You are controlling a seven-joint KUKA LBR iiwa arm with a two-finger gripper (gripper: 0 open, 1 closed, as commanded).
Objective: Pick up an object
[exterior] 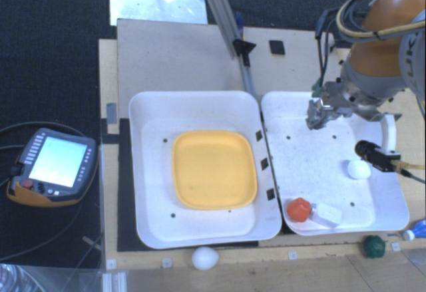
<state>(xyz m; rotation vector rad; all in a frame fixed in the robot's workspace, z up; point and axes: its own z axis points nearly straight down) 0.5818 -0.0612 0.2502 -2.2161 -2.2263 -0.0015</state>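
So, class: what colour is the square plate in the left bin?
Yellow; the square plate shows plainly in the camera view.

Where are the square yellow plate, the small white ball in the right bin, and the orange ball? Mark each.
square yellow plate (214, 169), camera view, flat centre
small white ball (359, 169), camera view, top of its surface
orange ball (299, 209), camera view, middle

Claw (319, 114) over upper part of right bin (293, 151), above bare floor, not touching any item. Right bin contents: white ball (358, 169) near right wall, orange ball (299, 209) at front, clear piece (326, 215) just beside it. Left bin (150, 151): yellow plate (214, 169), centred, flat. On table (173, 58) front edge: white egg (205, 258), green ball (374, 246). Pendant (52, 166) on floor, far left.
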